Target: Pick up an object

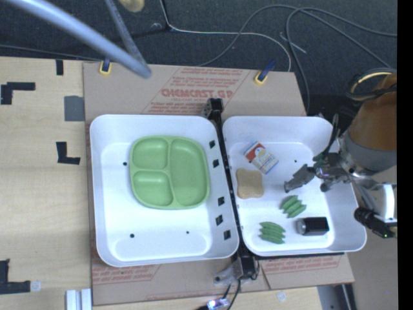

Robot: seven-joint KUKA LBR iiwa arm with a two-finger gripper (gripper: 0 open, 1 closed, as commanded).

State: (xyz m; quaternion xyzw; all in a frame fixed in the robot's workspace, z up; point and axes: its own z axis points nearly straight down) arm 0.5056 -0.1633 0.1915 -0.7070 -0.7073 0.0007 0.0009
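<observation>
In the right bin (322,129) lie a small white box with red and blue print (261,157), a tan slice of bread (249,183), two green pea pods (293,205) (271,232) and a black block with a silver end (313,225). My gripper (306,178) reaches in from the right. It hangs low over the bin's middle, just above and right of the upper pea pod and right of the bread. Nothing shows as held in it.
The left bin (103,173) holds a green divided plate (170,172). A black clip rail (222,173) runs between the two bins. Cardboard lies under both bins, and cables trail across the dark floor behind them.
</observation>
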